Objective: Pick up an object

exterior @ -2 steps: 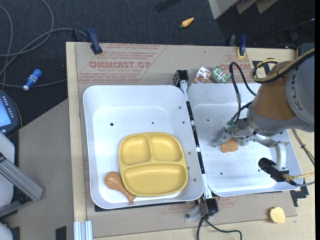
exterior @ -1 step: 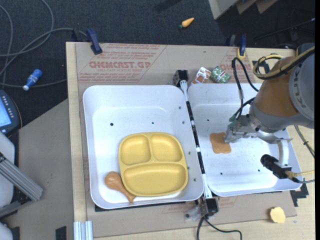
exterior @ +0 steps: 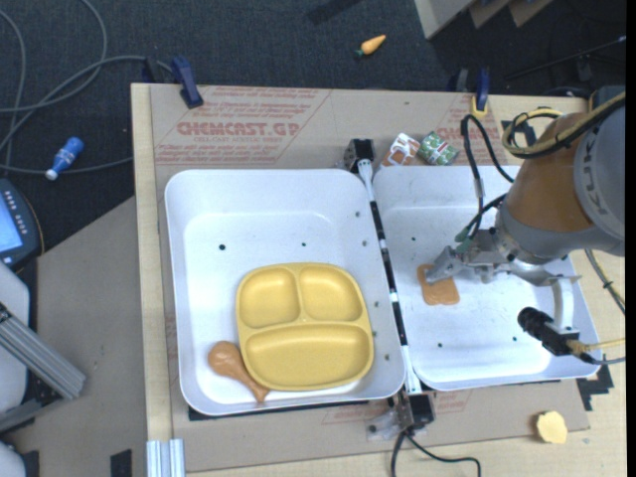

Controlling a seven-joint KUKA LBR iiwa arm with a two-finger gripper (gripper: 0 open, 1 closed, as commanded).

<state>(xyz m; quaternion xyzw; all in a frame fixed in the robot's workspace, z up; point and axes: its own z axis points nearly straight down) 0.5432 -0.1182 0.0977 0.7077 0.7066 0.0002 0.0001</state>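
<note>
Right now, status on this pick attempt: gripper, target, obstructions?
Gripper low in right bin, at the tan flat piece. Grasp unconfirmed. Nothing else close by; yellow tray and drumstick sit in left bin.

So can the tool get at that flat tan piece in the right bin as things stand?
Probably yes. The tool is low in the right bin, right at the top edge of the flat tan piece, which lies alone on the bin floor. Whether it touches the piece cannot be told.
</note>
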